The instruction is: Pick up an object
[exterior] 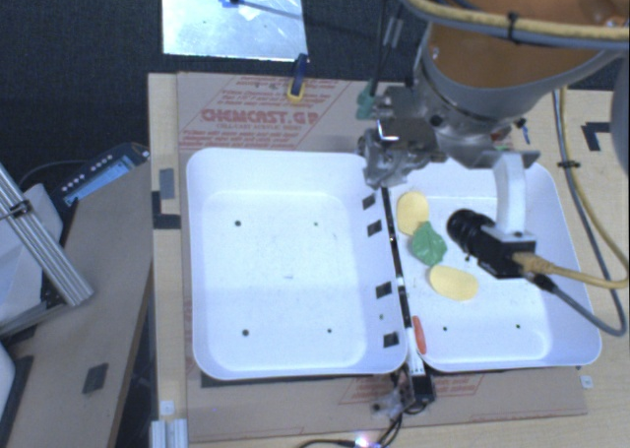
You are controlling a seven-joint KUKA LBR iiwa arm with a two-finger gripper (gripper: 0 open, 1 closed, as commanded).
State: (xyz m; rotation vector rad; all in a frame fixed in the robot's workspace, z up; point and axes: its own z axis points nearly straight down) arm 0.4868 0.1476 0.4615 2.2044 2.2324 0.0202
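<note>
Red print "CHEMCAST GP" on brown protective sheet (258, 113) under bins, along sheet's far edge, left of centre. Smaller red line beneath it too small to read. More red print at sheet's near edge, below right bin (512, 338), illegible.
</note>
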